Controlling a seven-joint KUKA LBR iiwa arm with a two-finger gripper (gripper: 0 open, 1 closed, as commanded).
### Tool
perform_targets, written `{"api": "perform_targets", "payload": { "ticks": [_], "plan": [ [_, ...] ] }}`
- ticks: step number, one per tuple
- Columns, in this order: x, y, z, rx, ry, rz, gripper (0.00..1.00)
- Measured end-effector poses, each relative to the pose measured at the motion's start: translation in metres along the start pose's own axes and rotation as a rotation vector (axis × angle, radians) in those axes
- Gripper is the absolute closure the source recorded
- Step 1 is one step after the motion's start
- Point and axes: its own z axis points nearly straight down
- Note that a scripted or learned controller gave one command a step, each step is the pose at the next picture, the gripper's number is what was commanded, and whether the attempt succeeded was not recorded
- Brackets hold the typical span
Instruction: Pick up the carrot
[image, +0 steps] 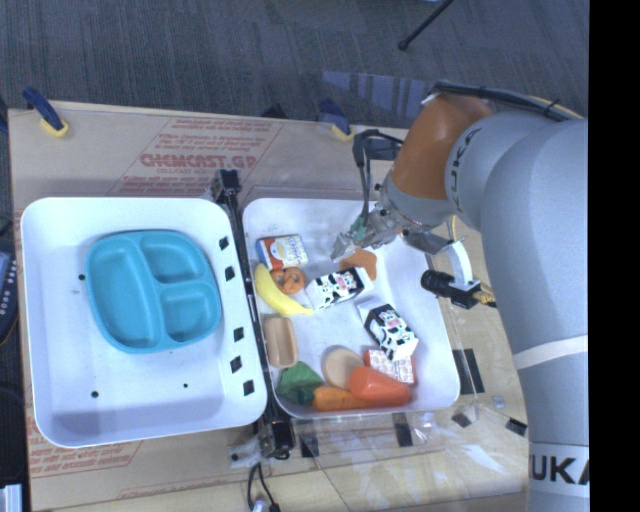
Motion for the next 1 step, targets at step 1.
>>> {"api": "perform_targets", "payload": {
  "ticks": [1],
  "plan": [
    [-0.0059, -0.0716, -0.0339, 0.0, 0.002, -0.528, 1.0]
  ]
}}
